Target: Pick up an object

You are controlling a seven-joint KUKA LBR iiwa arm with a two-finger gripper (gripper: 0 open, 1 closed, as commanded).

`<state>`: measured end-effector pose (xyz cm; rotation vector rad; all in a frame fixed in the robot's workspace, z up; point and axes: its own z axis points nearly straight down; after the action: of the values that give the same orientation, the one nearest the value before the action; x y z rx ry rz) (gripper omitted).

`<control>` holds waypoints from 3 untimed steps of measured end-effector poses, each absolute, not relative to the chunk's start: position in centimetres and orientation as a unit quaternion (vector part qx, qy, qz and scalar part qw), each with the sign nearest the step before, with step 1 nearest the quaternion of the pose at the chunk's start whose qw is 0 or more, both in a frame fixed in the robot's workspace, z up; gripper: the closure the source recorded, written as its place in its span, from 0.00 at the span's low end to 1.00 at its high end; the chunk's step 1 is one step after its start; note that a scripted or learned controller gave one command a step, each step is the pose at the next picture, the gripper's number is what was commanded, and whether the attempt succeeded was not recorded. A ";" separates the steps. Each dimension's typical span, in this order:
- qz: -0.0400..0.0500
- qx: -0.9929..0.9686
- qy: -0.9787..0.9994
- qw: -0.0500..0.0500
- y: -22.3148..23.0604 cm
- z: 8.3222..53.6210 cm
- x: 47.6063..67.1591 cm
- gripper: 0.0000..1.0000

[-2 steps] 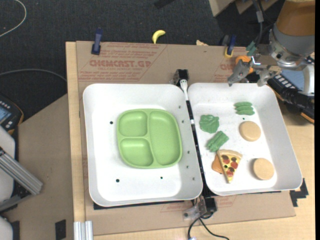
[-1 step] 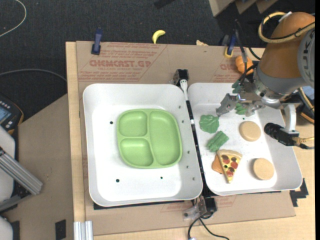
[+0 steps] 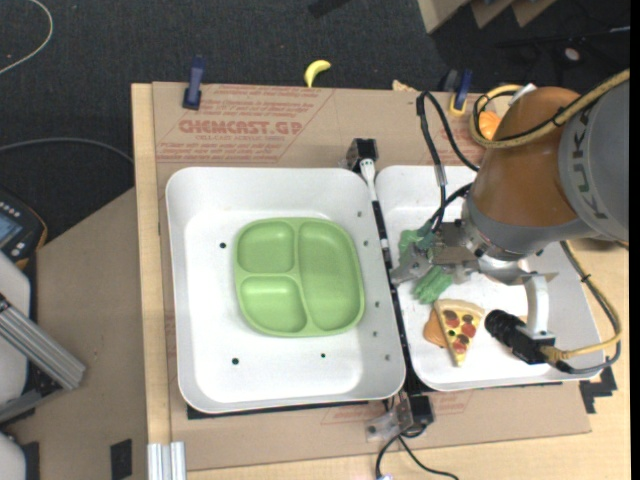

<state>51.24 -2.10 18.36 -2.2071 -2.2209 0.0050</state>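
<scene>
The arm comes in from the right and hangs low over the right bin (image 3: 500, 368). Its gripper (image 3: 418, 263) is down by the bin's left wall, right on top of a green toy (image 3: 432, 284). The toy looks leafy, and a bit of green pokes out above the gripper and more pokes out below it. I cannot tell if the gripper is gripping the toy or just sitting over it, because the arm's big grey and orange body hides that part. So the green toy is the thing to grab, I think, and it lies just under the gripper and a little toward the front of the bin. Its long side seems to run slanted, from the back down toward the front. Just beside it, nearer the front, lies a toy pizza slice (image 3: 455, 330) with red dots, its pointy end aimed at the front. The two toys are near each other but I cannot say if they touch. The left bin (image 3: 200, 368) holds a green plate (image 3: 298, 276) with three parts, well apart from the gripper.
</scene>
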 end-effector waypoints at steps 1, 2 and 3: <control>-0.001 -0.708 -0.707 0.000 -2.6 19.5 51.7 1.00; -0.003 -0.701 -0.713 0.001 13.1 23.2 48.7 1.00; 0.001 -0.708 -0.706 0.001 9.7 23.1 47.9 1.00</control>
<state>47.86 9.65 23.11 -2.2223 -2.2168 0.0040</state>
